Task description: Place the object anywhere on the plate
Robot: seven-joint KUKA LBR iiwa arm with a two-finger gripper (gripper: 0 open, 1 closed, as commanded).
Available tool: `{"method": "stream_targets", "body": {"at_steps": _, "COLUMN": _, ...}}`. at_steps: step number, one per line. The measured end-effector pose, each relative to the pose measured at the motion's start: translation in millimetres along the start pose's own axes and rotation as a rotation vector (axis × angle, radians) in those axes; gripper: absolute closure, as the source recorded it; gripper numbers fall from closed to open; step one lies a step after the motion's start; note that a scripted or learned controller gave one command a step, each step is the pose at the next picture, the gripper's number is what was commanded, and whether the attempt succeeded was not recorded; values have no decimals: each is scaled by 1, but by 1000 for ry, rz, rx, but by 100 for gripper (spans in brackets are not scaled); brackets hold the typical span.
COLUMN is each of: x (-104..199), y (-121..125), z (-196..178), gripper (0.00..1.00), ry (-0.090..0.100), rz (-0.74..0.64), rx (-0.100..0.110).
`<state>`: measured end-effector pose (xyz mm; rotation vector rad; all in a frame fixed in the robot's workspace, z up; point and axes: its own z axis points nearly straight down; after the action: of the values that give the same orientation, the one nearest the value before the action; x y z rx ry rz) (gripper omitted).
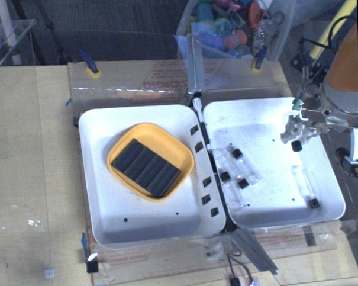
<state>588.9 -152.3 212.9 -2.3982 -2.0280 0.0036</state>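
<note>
Object candidates: several clear plastic pieces with black caps lie in the right bin (269, 165), one cluster (236, 166) just beside the divider and a lone tube (305, 190) near that bin's right front corner; you cannot tell which one is meant. Plate (150, 160), yellow with a dark ribbed insert, sits in the left bin (111, 225), well apart from them. Pincer (295, 137) hangs over the right bin's right edge, above the lone tube; whether its tips are spread or pressed together cannot be told. Judged step: approach before pickup, nothing visibly pinched. Your next move calls for a descent onto one piece, then carry across the divider.
</note>
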Motion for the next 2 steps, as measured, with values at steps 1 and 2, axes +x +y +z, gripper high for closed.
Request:
{"method": "stream_targets", "body": {"at_steps": 1, "x": 15, "y": 63, "z": 27, "gripper": 100, "ry": -1, "rz": -84, "rx": -3}}
{"method": "stream_targets", "body": {"at_steps": 2, "x": 71, "y": 67, "z": 22, "gripper": 100, "ry": 0, "rz": -231, "rx": -5}}
